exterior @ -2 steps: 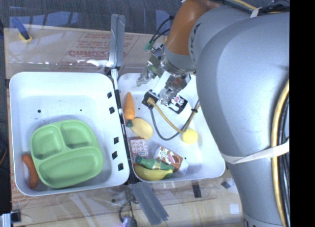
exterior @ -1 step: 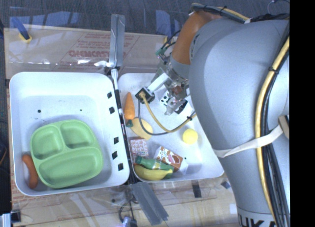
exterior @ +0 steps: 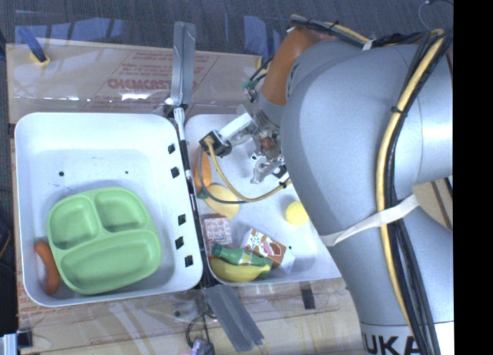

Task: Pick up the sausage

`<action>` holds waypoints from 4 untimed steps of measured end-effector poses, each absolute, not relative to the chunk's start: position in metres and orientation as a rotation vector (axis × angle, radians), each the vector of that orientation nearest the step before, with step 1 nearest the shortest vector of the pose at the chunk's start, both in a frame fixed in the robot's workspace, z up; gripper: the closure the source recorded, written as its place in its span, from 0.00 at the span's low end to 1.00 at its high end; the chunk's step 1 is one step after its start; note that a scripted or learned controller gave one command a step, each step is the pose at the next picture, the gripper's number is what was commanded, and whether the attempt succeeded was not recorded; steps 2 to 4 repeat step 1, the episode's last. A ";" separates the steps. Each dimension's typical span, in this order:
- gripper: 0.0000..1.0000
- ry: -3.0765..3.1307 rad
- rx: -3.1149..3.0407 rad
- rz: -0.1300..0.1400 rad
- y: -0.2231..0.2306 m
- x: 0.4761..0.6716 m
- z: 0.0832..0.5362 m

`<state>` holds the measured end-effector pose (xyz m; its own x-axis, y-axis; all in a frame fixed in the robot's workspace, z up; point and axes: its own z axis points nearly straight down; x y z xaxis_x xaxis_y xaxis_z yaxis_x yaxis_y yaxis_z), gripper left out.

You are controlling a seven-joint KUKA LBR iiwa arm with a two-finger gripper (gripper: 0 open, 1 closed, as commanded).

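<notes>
Sausage (exterior: 45,267) lay in left bin (exterior: 92,134) at approx. 7 o'clock, wedged between the green divided plate (exterior: 104,239) and the bin wall, touching plate rim. Tool (exterior: 266,162) hung over right bin (exterior: 323,265), approx. 12 o'clock of that bin, well apart from target; whether it was apart or together could not be told. Rec. procedure: traverse to left bin, align jaws across sausage's short axis, descend clear of plate rim and wall. Banana (exterior: 240,270) and yellow ball (exterior: 296,212) not involved.

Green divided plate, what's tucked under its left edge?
The sausage lies in the left bin, partly beneath the green plate's left rim. How far it runs underneath is hidden.
</notes>
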<state>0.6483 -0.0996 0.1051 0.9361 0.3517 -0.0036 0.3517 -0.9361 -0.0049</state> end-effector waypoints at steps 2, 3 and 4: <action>0.00 -0.803 -3.033 0.008 -0.094 0.590 0.091; 0.00 -0.803 -3.033 0.008 -0.094 0.590 0.091; 0.00 -0.803 -3.033 0.008 -0.094 0.590 0.091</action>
